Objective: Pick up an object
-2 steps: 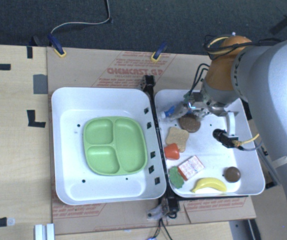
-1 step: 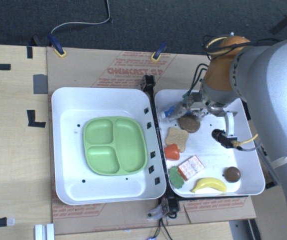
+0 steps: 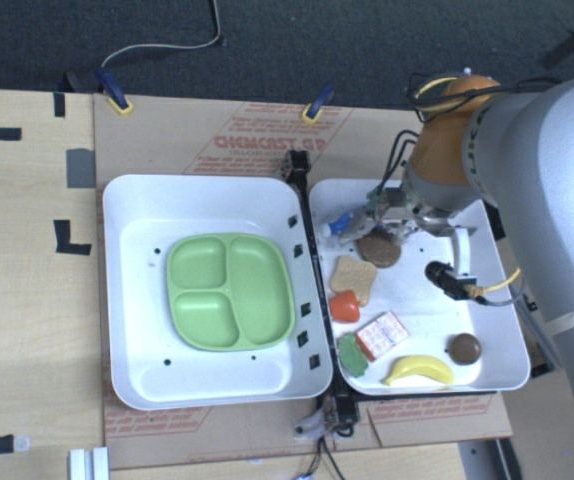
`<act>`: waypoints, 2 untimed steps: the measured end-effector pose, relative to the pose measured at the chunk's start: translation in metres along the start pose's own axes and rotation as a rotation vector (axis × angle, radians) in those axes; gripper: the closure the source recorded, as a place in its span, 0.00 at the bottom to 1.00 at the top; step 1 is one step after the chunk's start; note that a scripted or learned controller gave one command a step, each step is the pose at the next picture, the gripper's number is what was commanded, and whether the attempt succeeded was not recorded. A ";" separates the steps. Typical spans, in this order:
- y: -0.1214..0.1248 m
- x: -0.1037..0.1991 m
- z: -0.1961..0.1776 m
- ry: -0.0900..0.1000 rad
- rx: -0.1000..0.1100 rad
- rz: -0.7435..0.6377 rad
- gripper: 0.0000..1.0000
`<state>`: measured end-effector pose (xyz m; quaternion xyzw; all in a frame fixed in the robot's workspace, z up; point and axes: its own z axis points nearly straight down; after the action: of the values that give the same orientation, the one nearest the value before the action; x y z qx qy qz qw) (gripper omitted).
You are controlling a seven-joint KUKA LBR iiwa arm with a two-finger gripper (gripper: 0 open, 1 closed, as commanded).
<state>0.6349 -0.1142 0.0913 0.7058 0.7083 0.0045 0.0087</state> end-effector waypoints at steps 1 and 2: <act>0.000 0.000 -0.010 0.001 0.003 0.000 1.00; 0.000 0.000 -0.009 0.001 0.003 0.001 0.00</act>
<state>0.6344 -0.1144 0.1007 0.7060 0.7081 0.0036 0.0073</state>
